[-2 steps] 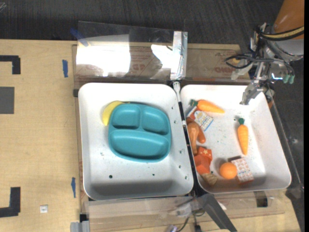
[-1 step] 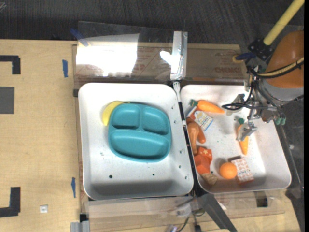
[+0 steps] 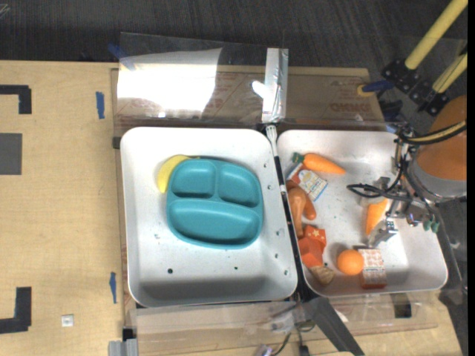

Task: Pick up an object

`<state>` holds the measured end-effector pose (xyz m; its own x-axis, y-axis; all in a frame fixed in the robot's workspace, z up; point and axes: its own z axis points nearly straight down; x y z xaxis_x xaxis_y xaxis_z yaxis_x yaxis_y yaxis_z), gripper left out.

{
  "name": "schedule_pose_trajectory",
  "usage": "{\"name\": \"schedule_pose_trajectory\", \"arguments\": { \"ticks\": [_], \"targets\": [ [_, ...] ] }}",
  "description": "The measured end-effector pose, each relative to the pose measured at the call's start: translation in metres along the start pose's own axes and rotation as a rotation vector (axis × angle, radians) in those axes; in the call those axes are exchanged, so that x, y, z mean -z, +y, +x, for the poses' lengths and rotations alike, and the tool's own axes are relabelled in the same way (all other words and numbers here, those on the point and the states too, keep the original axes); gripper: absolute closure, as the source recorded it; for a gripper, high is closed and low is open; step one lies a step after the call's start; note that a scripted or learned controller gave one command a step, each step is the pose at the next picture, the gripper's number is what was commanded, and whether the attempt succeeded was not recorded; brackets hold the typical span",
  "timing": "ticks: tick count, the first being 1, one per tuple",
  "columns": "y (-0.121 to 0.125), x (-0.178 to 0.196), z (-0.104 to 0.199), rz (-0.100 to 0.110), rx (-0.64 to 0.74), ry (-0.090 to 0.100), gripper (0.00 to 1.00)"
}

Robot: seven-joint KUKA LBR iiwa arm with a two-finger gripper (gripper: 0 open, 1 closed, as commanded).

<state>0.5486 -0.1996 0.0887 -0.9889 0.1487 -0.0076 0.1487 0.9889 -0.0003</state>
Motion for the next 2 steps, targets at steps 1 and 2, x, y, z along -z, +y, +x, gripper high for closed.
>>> {"name": "schedule_pose_trajectory", "arguments": {
  "ticks": [1,2],
  "targets": [
    [0.001,0.014,-0.004,0.002,0.003,-0.014,1.00],
    [0.061,0.115,-0.065,-0.002,0.023,-0.010,1.00]
  ]
}}
